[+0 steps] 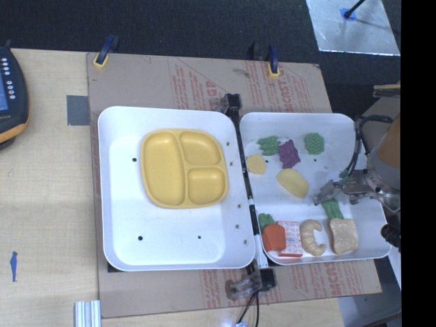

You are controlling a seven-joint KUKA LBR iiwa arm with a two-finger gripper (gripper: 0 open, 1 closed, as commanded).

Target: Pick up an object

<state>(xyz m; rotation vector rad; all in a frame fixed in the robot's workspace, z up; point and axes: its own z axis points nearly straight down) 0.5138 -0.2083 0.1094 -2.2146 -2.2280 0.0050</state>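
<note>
The wooden tabletop [48, 203] carries a brown cardboard sheet [204, 80], and on it sit two shallow white bins side by side: the left bin [119, 244] holds a yellow divided plate [184, 167], while the right bin [340, 125] holds the scatter of small toy foods that the task can draw from. The arm [385, 148] reaches in from the right edge, and its claw [330, 195] hangs low over the right-hand part of the right bin; whether it is released or clenched cannot be told here, since the tip is small and dark against the clutter. Nothing is visibly gripped. The nearest candidates lie around it: a green strip [332, 208] sits just beside and below the tip, a tan bread slice [343, 235] lies near the bin's front wall below that, and a pale croissant [313, 237] curls next to the bread. A yellow lemon-like piece [292, 182] lies to the claw's left, its long axis slanting from upper left to lower right. Further off are a red and green piece [272, 236], a purple cluster [289, 153], two green pieces [268, 144] [313, 142] and a small yellow round [255, 163]. The green strip looks the likeliest target, being closest
</note>
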